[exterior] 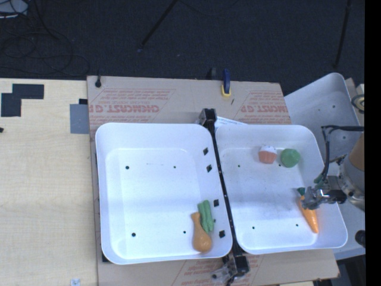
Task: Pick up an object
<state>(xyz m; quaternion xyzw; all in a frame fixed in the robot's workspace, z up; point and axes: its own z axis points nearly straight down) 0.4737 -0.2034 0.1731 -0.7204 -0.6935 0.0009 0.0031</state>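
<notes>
The jaws (309,198) sit low over the right-hand bin (280,243), near that bin's right wall, and their parts are small, dark and blurred, so it cannot be told whether they stand wide, narrow or closed on anything. Directly beneath and touching them in this view lies an orange carrot-shaped object (311,217), its upper end tucked under the jaws and its tapered end pointing toward the bin's near right corner; whether that upper end is actually between the jaws cannot be made out. The arm behind the jaws is cut off by the frame's right side, with only a short stretch of wrist and some cabling showing beyond the bin's right wall. Further back in the right-hand bin, well apart from the jaws, a green ball (290,158) rests just beside an orange and white object (268,155), whose form is too small to identify. Across the dark divider from the right-hand bin stands the left-hand bin (119,219), which holds an orange gourd-shaped object (201,235) touching a green ridged object (206,214), both against the wall nearest the right-hand bin. Both bins rest on a cardboard sheet (149,103) laid on the pale wooden desk (41,189).
</notes>
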